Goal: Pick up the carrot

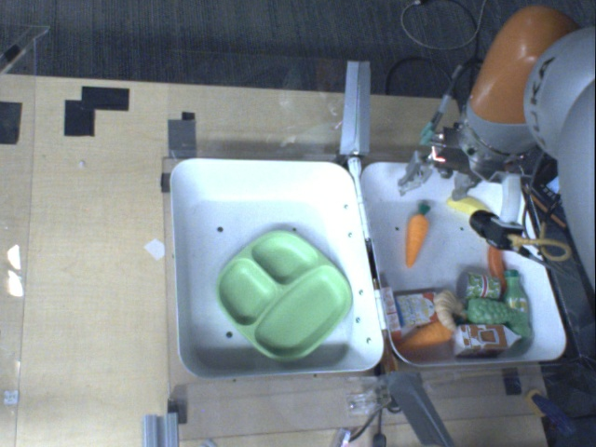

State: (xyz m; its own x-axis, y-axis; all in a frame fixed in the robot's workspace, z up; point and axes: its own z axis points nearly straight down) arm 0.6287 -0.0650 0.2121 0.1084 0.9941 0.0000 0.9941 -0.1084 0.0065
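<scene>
Tool: your tool (435,182) hangs over the far end of the right bin (438,261). Its two fingers are wide apart and nothing is between them.
Arm: your grey arm (568,91) comes in from the right, with its orange band above the tool.
Carrot: the carrot (416,234) lies on the white floor of the right bin, just below the tool and not touching it. Its green top points up at the tool. It has bare floor all around it.
Yellow thing: a small yellow thing (464,206) lies near the tool's right finger. You cannot tell what it is.
Pile: the near end of the right bin holds a green can (484,285), a green packet (504,311), a small carton (480,340), a white box (410,307) and an orange lump (426,335), all packed close together.
Writing: the can, carton and box have labels, but the words are too small to read.
Left bin: the left bin (200,250) holds a green plate (284,293) with three parts.
Tabletop: both bins sit side by side on the pale wood tabletop (84,250).
</scene>
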